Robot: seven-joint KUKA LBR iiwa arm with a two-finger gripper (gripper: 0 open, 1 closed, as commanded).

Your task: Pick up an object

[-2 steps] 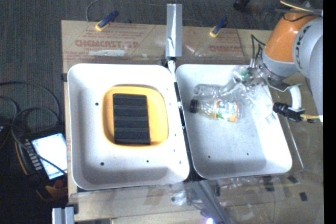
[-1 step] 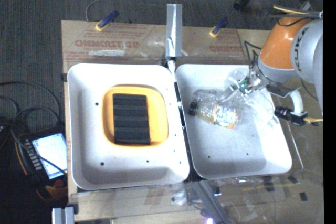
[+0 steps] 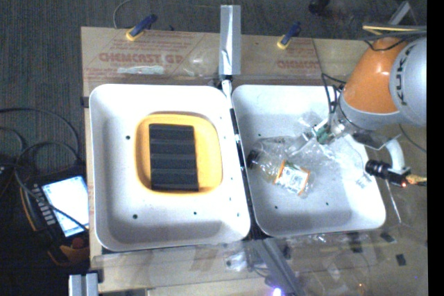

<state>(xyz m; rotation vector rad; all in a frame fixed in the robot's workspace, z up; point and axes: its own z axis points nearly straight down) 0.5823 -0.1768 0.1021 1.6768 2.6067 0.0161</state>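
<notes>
The right bin [image 3: 277,217] holds a clear plastic bottle [image 3: 281,168] lying on its side, with a dark cap to the left and an orange and green label. Crumpled clear plastic [image 3: 310,127] lies just behind it. In the left bin [image 3: 114,218] rests a yellow tray-like object [image 3: 211,152] with a black ribbed insert. My gripper [image 3: 325,133] reaches down from the orange-banded wrist [image 3: 374,90] into the back right of the right bin, right at the crumpled plastic and above-right of the bottle. Whether it touches either one is unclear.
A metal divider post [image 3: 229,38] stands at the back between the bins. Two clamps with yellow and blue handles [image 3: 141,27] sit on the board behind. A tablet [image 3: 66,201] and cables lie on the floor at left.
</notes>
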